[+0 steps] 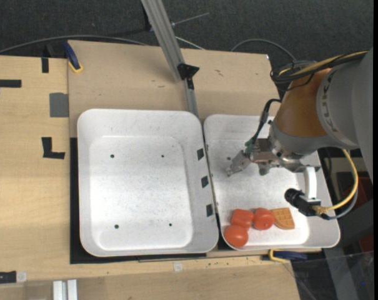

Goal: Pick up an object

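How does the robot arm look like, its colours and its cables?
The arm is grey with a broad orange band above the wrist. Yellow and black cables run along it. The gripper is small, of grey metal, and a black cylindrical part juts out near the wrist.

Four small things lie bunched at the lower right of the frame, along the near edge of the right bin (pixel 238 130). Three are red and rounded, like tomatoes: one (pixel 242 217) at the upper left of the bunch, one (pixel 262 219) just right of it and touching, one (pixel 236 235) lowest, at the bin's near left corner. An orange cracker-like square (pixel 283 218) lies flat, touching the right-hand red one.
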`<action>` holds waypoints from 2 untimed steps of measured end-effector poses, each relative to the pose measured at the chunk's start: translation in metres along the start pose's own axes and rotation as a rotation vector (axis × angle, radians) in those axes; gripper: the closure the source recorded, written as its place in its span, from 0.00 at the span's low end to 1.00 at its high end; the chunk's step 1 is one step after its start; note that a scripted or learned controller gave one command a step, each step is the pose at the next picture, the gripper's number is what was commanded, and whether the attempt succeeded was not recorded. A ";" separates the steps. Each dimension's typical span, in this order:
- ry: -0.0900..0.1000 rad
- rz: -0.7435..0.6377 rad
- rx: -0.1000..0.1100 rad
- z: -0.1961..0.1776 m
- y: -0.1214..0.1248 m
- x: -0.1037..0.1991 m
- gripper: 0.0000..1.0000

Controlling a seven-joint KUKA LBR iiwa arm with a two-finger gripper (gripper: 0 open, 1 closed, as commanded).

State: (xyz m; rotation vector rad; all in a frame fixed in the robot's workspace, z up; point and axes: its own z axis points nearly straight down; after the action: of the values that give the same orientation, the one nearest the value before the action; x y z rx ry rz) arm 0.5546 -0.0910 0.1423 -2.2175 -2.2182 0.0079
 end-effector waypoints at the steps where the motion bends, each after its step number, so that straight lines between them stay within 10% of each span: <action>1: -0.001 0.000 -0.003 0.053 -0.001 0.001 0.00; 2: 0.001 -0.002 -0.003 0.041 0.000 0.002 1.00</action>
State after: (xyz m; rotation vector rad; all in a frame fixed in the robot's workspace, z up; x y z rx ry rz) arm 0.5540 -0.0895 0.1011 -2.2166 -2.2218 0.0031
